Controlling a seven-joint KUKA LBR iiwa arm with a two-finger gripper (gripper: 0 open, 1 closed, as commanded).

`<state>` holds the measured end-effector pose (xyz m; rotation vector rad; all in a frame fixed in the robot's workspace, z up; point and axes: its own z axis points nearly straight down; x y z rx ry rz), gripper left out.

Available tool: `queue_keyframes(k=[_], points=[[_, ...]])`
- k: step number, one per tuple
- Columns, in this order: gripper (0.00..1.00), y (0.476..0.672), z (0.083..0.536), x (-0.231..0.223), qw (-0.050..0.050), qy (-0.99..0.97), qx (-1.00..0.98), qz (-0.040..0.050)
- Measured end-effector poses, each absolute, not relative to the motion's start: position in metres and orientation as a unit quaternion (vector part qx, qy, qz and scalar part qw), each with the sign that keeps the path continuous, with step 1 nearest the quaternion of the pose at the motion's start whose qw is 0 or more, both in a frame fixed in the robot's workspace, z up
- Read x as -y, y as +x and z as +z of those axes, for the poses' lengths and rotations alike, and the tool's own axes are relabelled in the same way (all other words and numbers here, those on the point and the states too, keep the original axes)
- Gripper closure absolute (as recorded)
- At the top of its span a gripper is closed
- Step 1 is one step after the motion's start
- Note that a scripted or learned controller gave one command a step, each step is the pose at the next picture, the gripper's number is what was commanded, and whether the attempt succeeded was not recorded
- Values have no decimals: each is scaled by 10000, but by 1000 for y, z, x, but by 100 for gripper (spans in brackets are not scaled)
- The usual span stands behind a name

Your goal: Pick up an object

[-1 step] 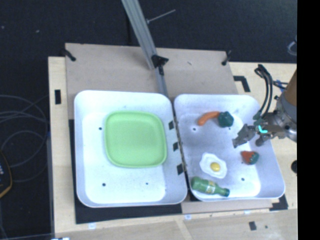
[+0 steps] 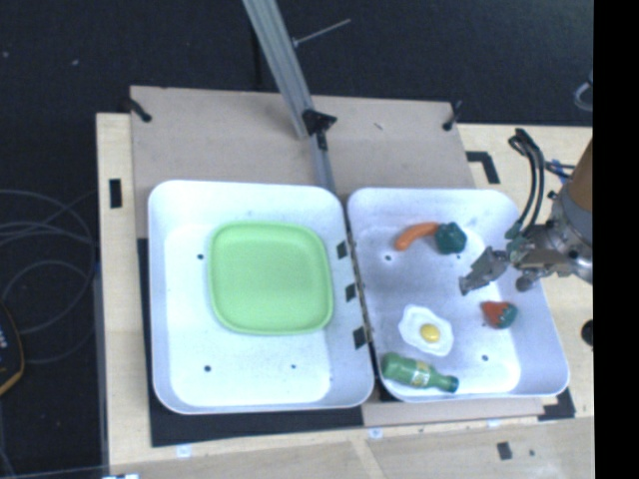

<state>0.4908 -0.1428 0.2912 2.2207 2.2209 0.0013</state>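
The right bin (image 2: pixel 534 372) holds several toy foods. An orange carrot with a dark green top (image 2: pixel 427 236) lies near its back. In the middle rests a fried egg (image 2: pixel 427 332), and a green bottle (image 2: pixel 419 372) lies on its side by the front rim. A small red piece with a green end (image 2: pixel 498 313) sits toward the right. My gripper (image 2: pixel 496 283) hangs over the bin's right half, just above and behind the red piece. It is open, with nothing between its fingers (image 2: pixel 475 275).
The left bin (image 2: pixel 180 367) holds a light green square plate (image 2: pixel 270 276). A grey slanted pole (image 2: pixel 285 58) rises from the back, behind where the two bins meet. Black cables (image 2: pixel 529 168) run along the arm at the right.
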Motion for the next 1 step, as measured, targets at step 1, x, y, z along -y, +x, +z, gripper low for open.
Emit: queue_keyframes(k=[1], points=[[0, 494, 244, 152, -13, 7075, -7067, -12]])
